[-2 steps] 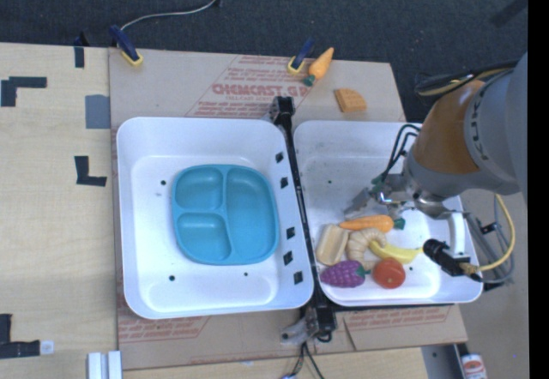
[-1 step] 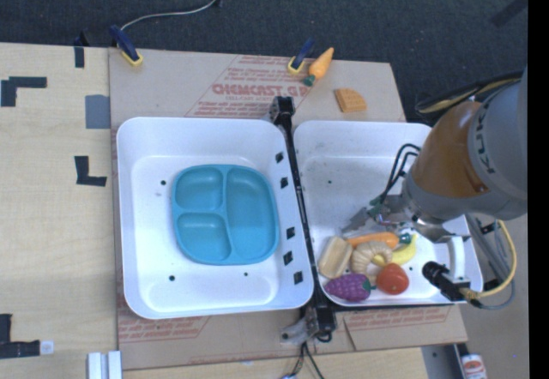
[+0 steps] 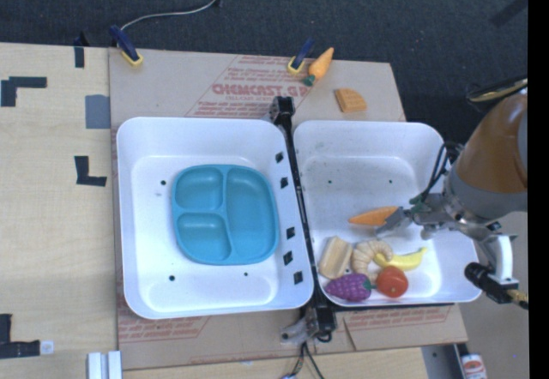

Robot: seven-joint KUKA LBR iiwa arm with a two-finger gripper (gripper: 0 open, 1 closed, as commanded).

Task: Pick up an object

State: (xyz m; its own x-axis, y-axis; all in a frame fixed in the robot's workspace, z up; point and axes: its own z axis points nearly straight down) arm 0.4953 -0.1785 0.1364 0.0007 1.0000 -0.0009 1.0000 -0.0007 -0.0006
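The gripper (image 3: 401, 217) hangs low (arm (image 3: 493, 163) bent above).

Cut off at the right edge: most of the arm (image 3: 496, 159), beyond its orange band. Too small and dark to tell: how the end effector (image 3: 405, 216) meets the carrot (image 3: 374, 217). Partly hidden behind the yellow banana (image 3: 407, 259): the croissant (image 3: 370, 255).

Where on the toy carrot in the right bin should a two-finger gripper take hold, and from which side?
Grip the carrot across its thicker middle, coming from above. It lies flat, long axis roughly left-right, apart from the other toy food, with the gripper at its right end.
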